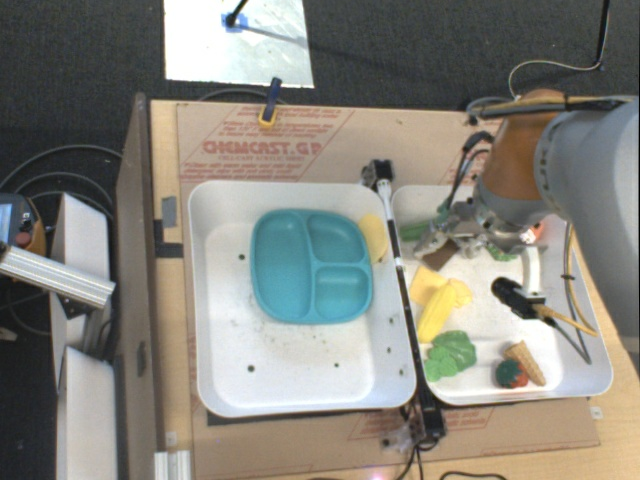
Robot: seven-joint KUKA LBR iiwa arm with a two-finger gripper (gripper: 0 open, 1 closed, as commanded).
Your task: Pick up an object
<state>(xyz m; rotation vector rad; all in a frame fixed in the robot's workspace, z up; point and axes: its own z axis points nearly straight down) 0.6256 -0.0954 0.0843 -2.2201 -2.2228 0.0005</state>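
My gripper is low over the far part of the right bin, at the end of the grey arm with its orange band. A small tan piece lies right under it, and a green thing shows just to its right. Nearer the front lie two yellow toy foods, a green leafy toy and an ice cream cone with a red and green ball. The view does not show anything held.
The left bin holds a teal divided plate, with a pale yellow thing at the plate's right edge. A raised divider runs between the two bins. Brown cardboard lies behind the bins.
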